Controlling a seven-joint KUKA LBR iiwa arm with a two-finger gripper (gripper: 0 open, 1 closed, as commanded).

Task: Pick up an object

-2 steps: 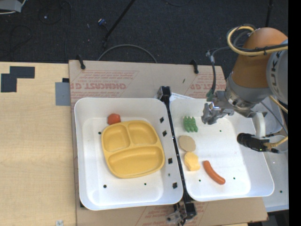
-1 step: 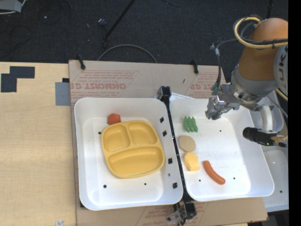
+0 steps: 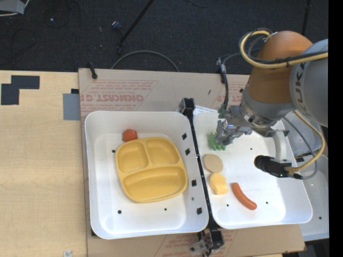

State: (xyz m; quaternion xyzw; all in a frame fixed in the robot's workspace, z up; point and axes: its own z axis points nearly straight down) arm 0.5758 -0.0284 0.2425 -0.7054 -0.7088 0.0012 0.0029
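Low in the right white bin (image 3: 300, 218) lies an orange sausage (image 3: 244, 196), then a yellow block (image 3: 218, 184) and tan disc (image 3: 213, 163) — above them the pincer (image 3: 224, 134), grip unreadable, meets a green leafy piece (image 3: 214, 141).

Upside-down red print on cardboard (image 3: 140, 90), unreadable

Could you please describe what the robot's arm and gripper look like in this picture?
The arm is grey, with a rounded orange band above the wrist and yellowish cables looping round it. The gripper is a small metallic grey assembly with dark parts.
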